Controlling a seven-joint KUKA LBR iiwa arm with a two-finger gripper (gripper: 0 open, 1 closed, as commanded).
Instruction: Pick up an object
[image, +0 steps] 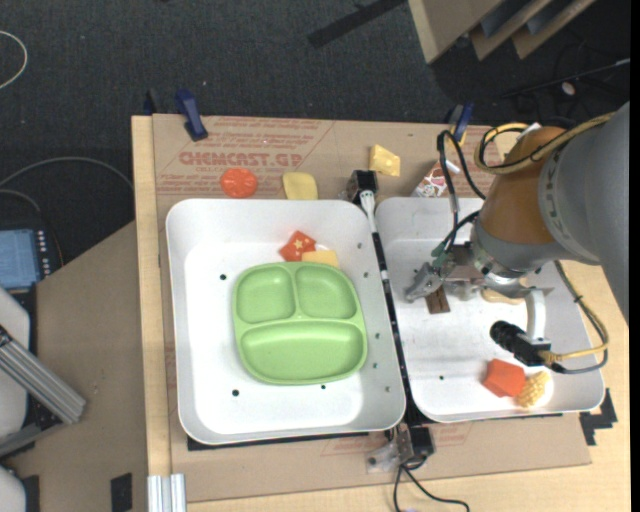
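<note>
So there's just the one camera, fixed up above the bench and looking down at a bit of a slant, not dead vertical. It's far enough back that both white bins fit in whole: the left bin with the green divided plate sits mid-frame, the right bin next to it. Dark floor shows along the top and left. The arm comes in from the right edge and looms large since it's nearer the lens.

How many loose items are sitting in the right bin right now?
3: an orange block and yellow corn piece at the near right corner, a small brown piece below the gripper. The arm may hide others.
</note>
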